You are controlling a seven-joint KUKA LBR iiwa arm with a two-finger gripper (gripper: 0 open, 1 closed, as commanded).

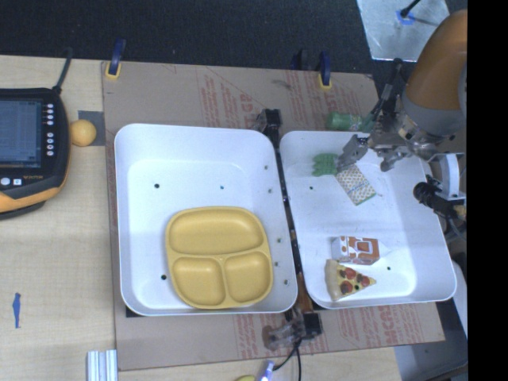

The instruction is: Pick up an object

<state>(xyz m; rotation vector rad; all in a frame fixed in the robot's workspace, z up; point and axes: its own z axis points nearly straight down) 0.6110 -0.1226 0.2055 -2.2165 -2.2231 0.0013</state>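
Note:
My gripper [368, 162] hangs over the back of the right bin [413, 213], with its fingers spread apart and nothing between them. Its left fingertip [348, 157] is at the top edge of a small patterned packet [355, 186] lying tilted on the bin floor. A green soft object [323, 164] lies just left of that fingertip. Nearer the front of the same bin are a red-and-white carton [356, 249] and a toy pizza slice [347, 280]. A yellow divided plate [218, 255] rests in the left bin [159, 173].
A second green item [343, 121] lies on the cardboard behind the right bin. A teach pendant [28, 149] and a yellow ball [82, 132] sit at the far left. Clamps [324, 62] hold the cardboard's back edge.

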